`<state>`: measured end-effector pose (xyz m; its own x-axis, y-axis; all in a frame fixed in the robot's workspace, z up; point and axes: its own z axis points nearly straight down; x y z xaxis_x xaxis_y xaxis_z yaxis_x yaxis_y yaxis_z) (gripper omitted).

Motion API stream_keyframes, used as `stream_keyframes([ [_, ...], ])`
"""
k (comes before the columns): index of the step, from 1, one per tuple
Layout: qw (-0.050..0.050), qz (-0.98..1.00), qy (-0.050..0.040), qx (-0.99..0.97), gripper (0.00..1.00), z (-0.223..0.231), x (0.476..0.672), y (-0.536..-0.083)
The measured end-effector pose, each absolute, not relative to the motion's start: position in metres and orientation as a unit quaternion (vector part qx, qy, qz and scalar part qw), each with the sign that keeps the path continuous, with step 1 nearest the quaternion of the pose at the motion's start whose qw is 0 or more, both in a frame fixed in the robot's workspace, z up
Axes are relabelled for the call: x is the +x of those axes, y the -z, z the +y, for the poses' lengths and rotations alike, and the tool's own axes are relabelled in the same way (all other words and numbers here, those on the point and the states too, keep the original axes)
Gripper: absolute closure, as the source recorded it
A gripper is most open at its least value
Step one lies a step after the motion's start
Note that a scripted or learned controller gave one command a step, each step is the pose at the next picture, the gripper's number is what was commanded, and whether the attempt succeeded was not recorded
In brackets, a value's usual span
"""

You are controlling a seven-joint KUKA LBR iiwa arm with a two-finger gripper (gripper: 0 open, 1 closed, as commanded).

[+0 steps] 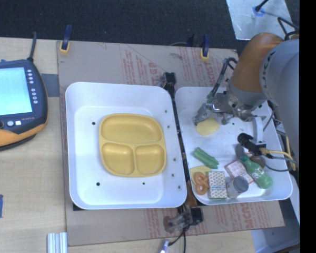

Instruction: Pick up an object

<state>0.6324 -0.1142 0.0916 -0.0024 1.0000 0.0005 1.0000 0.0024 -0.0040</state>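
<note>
My gripper (213, 115) hangs over the far left part of the right bin (187, 101), its fingers spread open. A pale yellow rounded piece (207, 127) lies in the bin just under and in front of the fingertips, not held. Nearer the front of this bin lie a green pod (205, 157), a pretzel on a yellow slice (200, 181), a patterned packet (216, 185), a grey round cap (239, 184), a pink-edged card (235, 168) and a green bottle (257, 173).
The left bin (79, 104) holds a yellow divided plate (132, 144). A control pendant with a screen (13, 101) lies on the bench at far left. The arm's orange band (253, 62) rises behind the right bin.
</note>
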Motion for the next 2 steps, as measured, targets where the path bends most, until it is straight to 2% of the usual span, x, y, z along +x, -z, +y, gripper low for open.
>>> stream_keyframes([
  [1, 0.000, -0.708, -0.0006, -0.706, 0.00, -0.098, 0.639, -0.092],
  [2, 0.001, -0.709, -0.0003, -0.705, 0.00, -0.110, 0.657, -0.092],
])
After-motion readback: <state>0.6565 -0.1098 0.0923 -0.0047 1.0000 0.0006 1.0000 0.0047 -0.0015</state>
